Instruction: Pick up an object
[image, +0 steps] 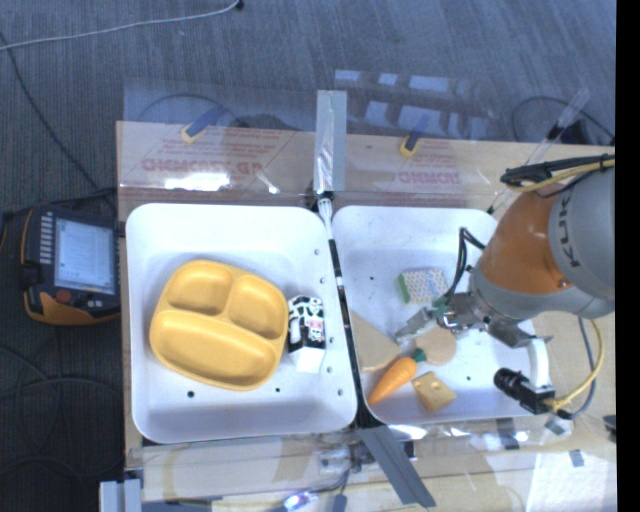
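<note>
In the right bin, an orange carrot lies near the front left, with a yellow cheese wedge just to its right. A round tan piece sits right behind them, and a green and white speckled block lies farther back. My gripper hangs low over the middle of this bin, directly above the tan piece and just in front of the speckled block. Whether it touches either of them is unclear.
The left bin holds a yellow divided plate and a small black and white carton against its right wall. A flat beige wedge lies by the right bin's left wall. A handheld pendant rests on the floor at left.
</note>
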